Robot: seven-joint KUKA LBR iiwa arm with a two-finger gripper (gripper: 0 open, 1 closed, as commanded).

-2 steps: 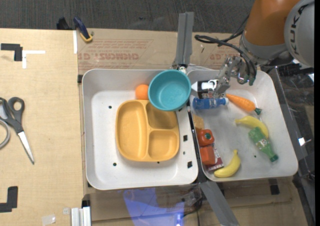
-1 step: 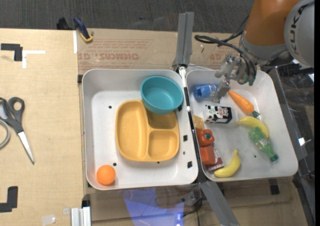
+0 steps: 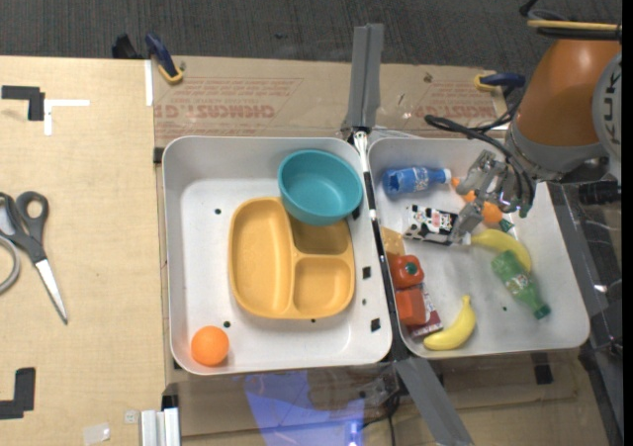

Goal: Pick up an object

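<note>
The right bin holds several objects. A blue bottle lies at the back, and a black-and-white carton lies in front of it. A yellow banana and a green bottle lie to the right. A second banana is at the front, with red packets along the left wall. My gripper hangs low over the bin's back right, between the carton and the first banana, with something small and orange just beneath it.
The left bin holds a teal bowl resting on the back of a yellow divided plate, and an orange ball in the front left corner. Scissors lie on the bench at far left.
</note>
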